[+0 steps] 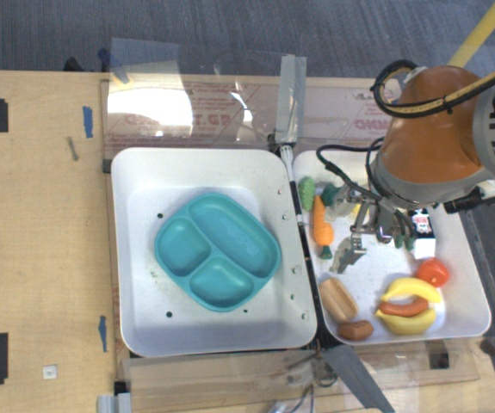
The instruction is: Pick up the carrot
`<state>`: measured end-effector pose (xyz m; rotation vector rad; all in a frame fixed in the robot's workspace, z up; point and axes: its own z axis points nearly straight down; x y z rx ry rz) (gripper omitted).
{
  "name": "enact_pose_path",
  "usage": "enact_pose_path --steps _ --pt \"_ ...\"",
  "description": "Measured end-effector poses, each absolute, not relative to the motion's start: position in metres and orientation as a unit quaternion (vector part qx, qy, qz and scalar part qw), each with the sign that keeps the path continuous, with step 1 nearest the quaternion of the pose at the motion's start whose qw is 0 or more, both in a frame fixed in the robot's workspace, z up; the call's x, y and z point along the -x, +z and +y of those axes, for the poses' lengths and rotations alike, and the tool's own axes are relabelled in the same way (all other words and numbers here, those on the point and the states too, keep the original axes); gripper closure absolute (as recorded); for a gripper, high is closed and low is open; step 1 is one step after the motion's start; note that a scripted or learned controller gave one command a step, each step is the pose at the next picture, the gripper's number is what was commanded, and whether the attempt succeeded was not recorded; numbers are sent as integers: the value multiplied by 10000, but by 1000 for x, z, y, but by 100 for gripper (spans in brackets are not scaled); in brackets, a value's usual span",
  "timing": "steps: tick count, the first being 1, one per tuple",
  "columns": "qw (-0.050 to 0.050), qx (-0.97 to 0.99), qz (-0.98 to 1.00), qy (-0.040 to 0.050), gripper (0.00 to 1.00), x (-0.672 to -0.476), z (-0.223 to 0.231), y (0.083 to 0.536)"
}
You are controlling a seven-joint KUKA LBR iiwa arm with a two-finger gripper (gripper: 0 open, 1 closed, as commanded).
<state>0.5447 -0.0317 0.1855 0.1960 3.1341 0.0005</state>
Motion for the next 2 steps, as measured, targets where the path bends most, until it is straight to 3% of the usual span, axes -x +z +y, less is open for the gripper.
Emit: enact_pose_path --steps 1,2 --pt "36 -122 9999 7 0 -596 -9 186" --pt "14 -191 9998 1 0 -557 -33 186"
